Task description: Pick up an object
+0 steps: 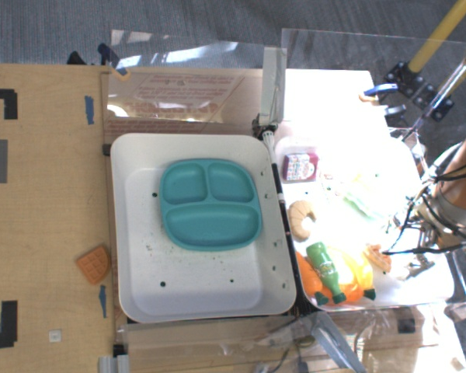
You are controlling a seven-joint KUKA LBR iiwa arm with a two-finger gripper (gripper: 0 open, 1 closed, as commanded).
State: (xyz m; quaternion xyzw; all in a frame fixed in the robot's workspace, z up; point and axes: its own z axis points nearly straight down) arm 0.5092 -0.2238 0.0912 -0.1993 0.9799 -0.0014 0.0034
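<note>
The counter [39, 208] is covered on the left by a brown cardboard sheet with black corner marks and small strips of blue tape. On it sit two shallow white bins side by side.

The left bin [140, 286] holds a teal divided plate [210, 204], lying flat near the bin's middle, with two small compartments toward the far side and one wide compartment toward the near side. Small dark specks dot the bin floor around it.

The right bin [349, 99] is brightly lit, so its far part washes out to white. The loose objects gather along its left and near sides. A green bottle [326, 269] lies tilted near the front, resting on an orange and yellow piece [357, 280] beneath and beside it. A small purple and white container [300, 165] stands close to the wall between the bins. Between that container and the bottle lies a tan croissant-shaped pastry [300, 217]. A small orange-brown item [377, 257] lies just right of the bottle.

The arm enters from the right edge, trailing dark cables, and the gripper [419, 266] hangs low over the right bin's near right corner. Nothing appears between its fingers, and I cannot tell how far apart they stand.

Outside the bins, a small waffle-like square [94, 263] lies on the cardboard just left of the left bin.
</note>
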